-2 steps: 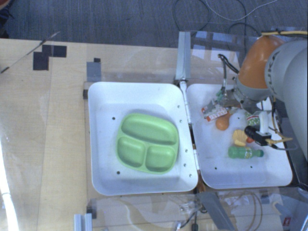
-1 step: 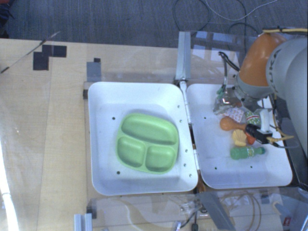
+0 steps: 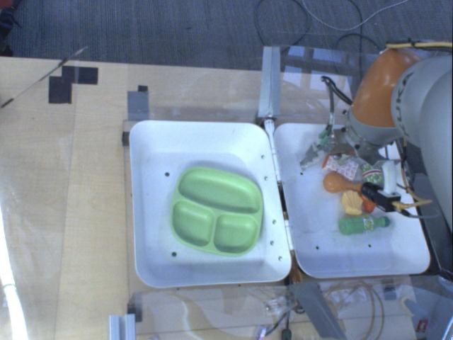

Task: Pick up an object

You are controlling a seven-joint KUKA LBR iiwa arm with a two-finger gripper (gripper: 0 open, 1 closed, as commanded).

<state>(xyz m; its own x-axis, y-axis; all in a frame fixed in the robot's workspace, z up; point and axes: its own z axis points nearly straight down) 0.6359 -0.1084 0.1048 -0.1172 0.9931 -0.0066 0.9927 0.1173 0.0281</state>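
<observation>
A divided tray [image 3: 216, 210] lies in the left bin [image 3: 148, 190] — small items [image 3: 357, 200] cluster in the right bin [image 3: 311, 239].

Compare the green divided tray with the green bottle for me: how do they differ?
The green divided tray sits alone in the left bin; the green bottle lies on its side among clutter in the right bin. The tray is much larger, broad and flat with three compartments; the bottle is slim. The tray is paler green. Both are green.
</observation>
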